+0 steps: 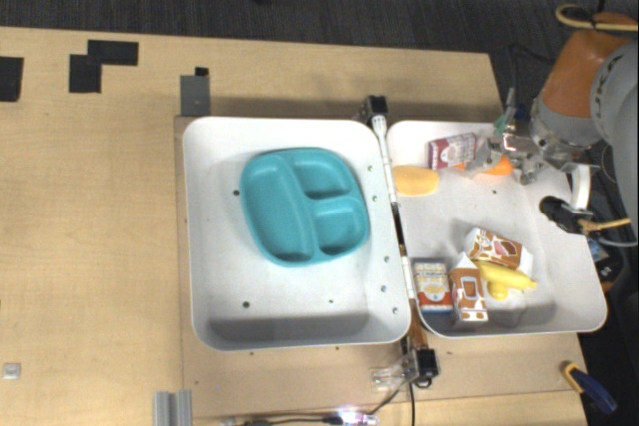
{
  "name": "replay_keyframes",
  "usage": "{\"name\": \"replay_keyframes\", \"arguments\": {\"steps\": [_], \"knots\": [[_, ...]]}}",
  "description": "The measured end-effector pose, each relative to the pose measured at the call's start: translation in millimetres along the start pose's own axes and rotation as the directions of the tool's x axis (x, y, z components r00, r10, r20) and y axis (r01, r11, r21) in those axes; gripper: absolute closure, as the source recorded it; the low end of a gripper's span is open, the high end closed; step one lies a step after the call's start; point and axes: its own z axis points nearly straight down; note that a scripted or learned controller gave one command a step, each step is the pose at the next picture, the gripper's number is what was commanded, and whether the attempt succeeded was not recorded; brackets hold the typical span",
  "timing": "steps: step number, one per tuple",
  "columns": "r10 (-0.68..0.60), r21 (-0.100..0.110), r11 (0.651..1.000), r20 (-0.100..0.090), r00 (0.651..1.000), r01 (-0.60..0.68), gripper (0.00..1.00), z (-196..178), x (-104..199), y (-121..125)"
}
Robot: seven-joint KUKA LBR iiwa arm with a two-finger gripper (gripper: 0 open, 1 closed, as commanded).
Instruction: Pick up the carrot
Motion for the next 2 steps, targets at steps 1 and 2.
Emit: {"name": "replay_keyframes", "arguments": {"steps": [1,2], "knots": [[-0.005,0.004,1.0,0.0,1.0,0.005,1.0,-11.3,1.8,0.7],[-0.006,0.004,1.0,0.002,1.0,0.006,0.0,-11.0,1.1,0.5]]}}
